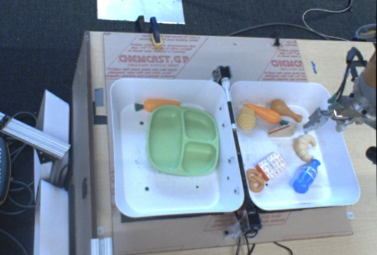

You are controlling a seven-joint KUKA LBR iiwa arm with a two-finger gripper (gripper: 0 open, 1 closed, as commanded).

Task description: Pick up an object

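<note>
While the grey arm [360, 100] is reaching in from the right, its pincer [313, 121] is hanging over the right bin [339, 156], just above the croissant [305, 147]; whether the pincer is apart or together, I cannot tell, and nothing is showing between its tips. Taking the croissant as the landmark, the blue bottle [306, 176] is lying just below it, the red and white packet [271, 165] is sitting to its lower left, and the pretzel [255, 179] is lying further that way. The drumstick [285, 109] is resting above the croissant, with a carrot [263, 113] and a corn cob [247, 119] to its upper left. Far left of the croissant, the green divided plate [182, 140] is lying in the left bin [126, 159] on the desk [194, 53], a second carrot [158, 105] just above it.
</note>
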